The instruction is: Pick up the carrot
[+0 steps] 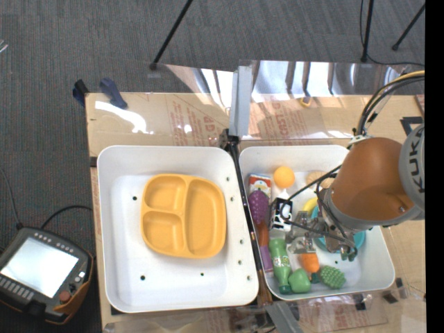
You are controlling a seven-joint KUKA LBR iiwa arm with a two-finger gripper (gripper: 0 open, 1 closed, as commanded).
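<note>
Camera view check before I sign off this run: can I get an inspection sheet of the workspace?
Surface: two white bins; left bin, right bin.
Job's things: carrot in the right bin, directly beneath the claw.
Clutter: yellow divided plate in the left bin; orange ball, purple eggplant, green bottle, green pepper in the right.
Grippers: claw low over the carrot; grip not discernible.
Cables: black cables looping above the arm.
Surroundings: teach pendant on the floor, lower left.
</note>
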